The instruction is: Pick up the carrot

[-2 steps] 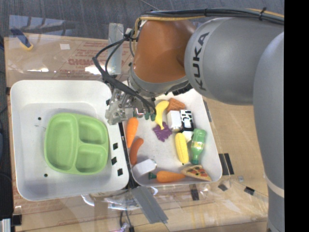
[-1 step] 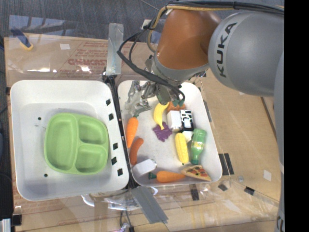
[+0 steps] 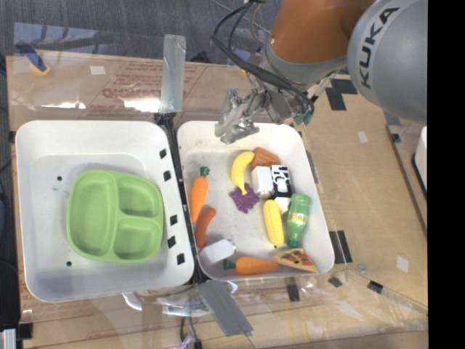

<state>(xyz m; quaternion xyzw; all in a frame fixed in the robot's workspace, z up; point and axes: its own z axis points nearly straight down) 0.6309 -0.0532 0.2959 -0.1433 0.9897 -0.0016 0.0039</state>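
Observation:
An orange carrot (image 3: 197, 196) with a green top lies along the left wall of the right bin (image 3: 314, 187). A second carrot (image 3: 253, 265) lies near that bin's front edge, green tip to the left. My gripper (image 3: 236, 124) hangs over the back edge of the right bin, well behind the carrots, its metal fingers (image 3: 231, 119) pointing down with nothing between them. The fingers stand slightly apart.
The right bin also holds a banana (image 3: 241, 168), a purple grape bunch (image 3: 245, 199), a corn cob (image 3: 273, 222), a green bottle (image 3: 297, 219), a pizza slice (image 3: 296, 259), a sausage (image 3: 204, 225) and a white piece (image 3: 217, 251). A green divided plate (image 3: 114, 214) lies in the left bin (image 3: 29, 195).

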